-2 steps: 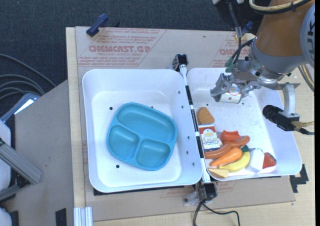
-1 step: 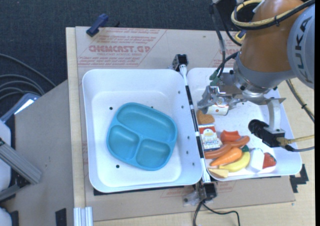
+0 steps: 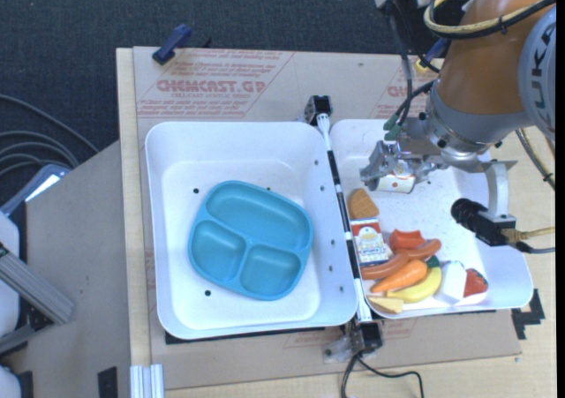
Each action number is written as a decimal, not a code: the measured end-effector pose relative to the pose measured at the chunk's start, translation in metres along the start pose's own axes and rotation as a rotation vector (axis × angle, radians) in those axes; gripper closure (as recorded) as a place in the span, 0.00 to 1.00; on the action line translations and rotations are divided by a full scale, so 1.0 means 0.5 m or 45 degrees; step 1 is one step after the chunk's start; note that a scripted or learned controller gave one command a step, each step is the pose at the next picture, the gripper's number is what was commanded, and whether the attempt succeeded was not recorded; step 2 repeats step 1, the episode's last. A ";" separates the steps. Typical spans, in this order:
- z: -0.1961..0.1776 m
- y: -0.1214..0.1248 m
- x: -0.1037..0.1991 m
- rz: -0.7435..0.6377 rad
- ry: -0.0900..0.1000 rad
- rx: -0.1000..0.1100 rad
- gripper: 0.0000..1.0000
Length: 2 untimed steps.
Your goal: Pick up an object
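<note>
My gripper (image 3: 392,170) hangs low over the upper left part of the right bin (image 3: 510,292), under the orange-banded wrist (image 3: 484,43). A small white and yellow piece (image 3: 403,183) shows right at its tip; I cannot tell whether it is held. Just below lie a brown bread piece (image 3: 362,204) and a small red and white carton (image 3: 371,243). Further down the bin lie a red pepper (image 3: 413,242), a sausage (image 3: 394,263), a carrot (image 3: 404,277), a banana (image 3: 417,289), a white block (image 3: 452,281) and a red strawberry (image 3: 475,282).
The left bin (image 3: 168,176) holds a blue divided plate (image 3: 252,238). A black divider (image 3: 335,193) runs between the bins. A black cylinder (image 3: 475,218) juts from the arm over the right bin. Cardboard (image 3: 212,87) lies behind the bins.
</note>
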State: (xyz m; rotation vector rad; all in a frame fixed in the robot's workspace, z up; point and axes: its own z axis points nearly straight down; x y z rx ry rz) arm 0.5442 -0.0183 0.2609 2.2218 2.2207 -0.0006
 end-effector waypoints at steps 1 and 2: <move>-0.019 -0.034 -0.016 -0.001 0.002 0.004 1.00; -0.019 -0.034 -0.016 -0.001 0.002 0.004 1.00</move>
